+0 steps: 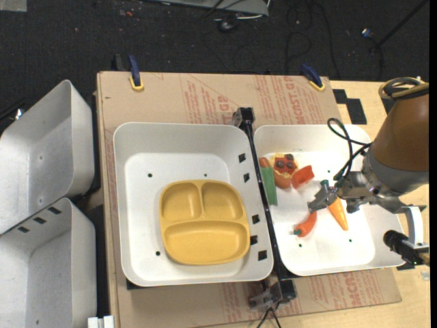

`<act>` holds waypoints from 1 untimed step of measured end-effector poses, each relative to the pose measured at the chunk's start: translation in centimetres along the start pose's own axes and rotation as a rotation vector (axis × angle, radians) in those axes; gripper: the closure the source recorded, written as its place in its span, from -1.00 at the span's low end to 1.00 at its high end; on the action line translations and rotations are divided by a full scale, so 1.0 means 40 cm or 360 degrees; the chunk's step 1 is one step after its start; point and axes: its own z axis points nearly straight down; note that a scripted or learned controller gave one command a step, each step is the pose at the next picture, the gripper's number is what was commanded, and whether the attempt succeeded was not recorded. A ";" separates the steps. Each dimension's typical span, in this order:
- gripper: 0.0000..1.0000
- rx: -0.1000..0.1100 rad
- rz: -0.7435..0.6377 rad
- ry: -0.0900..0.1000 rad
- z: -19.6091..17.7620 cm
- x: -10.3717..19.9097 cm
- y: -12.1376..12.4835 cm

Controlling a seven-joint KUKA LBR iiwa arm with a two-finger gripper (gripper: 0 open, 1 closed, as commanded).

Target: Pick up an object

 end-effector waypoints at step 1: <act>-1.00 -0.0019 -0.0005 -0.0003 -0.014 0.001 0.007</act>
